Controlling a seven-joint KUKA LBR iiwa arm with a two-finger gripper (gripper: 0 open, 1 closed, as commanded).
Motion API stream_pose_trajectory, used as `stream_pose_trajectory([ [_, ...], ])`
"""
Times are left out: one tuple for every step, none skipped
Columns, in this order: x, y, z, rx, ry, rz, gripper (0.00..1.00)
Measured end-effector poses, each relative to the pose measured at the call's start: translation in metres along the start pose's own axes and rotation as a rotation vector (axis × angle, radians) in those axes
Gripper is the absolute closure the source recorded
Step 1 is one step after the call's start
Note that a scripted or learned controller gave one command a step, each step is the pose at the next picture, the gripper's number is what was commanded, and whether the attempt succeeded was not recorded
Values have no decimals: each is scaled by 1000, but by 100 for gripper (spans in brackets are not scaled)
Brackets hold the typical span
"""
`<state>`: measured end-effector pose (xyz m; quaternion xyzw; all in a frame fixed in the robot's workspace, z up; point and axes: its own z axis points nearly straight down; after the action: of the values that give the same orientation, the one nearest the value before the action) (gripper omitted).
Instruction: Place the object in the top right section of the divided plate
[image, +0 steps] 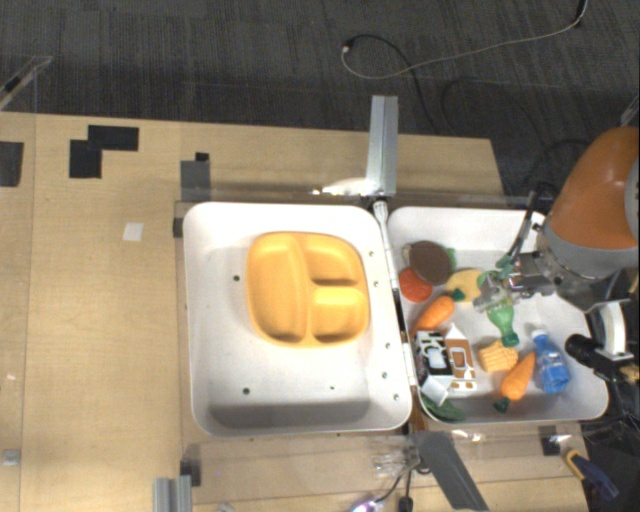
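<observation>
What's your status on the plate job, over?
Tool over right bin's toy pile, grip unconfirmed. Yellow divided plastic plate in left white bin, nothing in its sections. Path to plate unobstructed.

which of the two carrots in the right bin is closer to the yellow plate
The carrot beside the bin's left wall, just below the red tomato. The other carrot lies toward the bin's lower right, next to the blue bottle.

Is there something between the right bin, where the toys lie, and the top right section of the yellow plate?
Only the low rims where the two bins meet. The plate lies alone in the left bin, and its top right section holds nothing visible. The gripper is over the toys in the right bin.
</observation>
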<state>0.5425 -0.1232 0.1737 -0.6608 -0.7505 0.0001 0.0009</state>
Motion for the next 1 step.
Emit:
stream_pose_trajectory([
  [-3, 43, 71, 0, 0, -108, 100],
])
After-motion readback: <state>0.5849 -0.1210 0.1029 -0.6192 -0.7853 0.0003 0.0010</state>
